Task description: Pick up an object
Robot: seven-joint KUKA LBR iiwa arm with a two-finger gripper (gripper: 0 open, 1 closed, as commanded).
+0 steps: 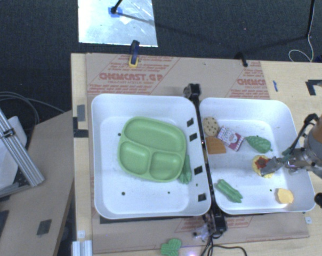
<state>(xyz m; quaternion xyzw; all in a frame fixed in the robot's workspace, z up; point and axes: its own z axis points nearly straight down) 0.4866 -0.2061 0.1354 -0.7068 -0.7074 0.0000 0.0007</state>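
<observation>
- We see the gripper (271, 165) low in the right bin (267, 106), reaching in from the right, its tip right at a small yellow-and-red toy food piece (260, 165).
- We judge the step in hand to be the grasp on that piece; whether the tip is apart, together or clamped on it we cannot tell, since the tip and the piece blur into one patch.
- To do it well, we would keep the approach straight down over the piece, centre it between the two sides of the tool, close firmly, then lift vertically so it does not drag.
- We would watch the green leafy piece (258, 142) just behind it and the yellow lump (284, 196) nearer the front wall; neither should be nudged.
- Farther off in the same bin lie a cookie (209, 125), a red-and-white packet (231, 138) and a green pod (228, 190).
- The left bin (105, 196) bears a green divided tray (152, 149).
- Most of the arm is cut off at the right edge, and the target's exact shape is too small to make out.
</observation>
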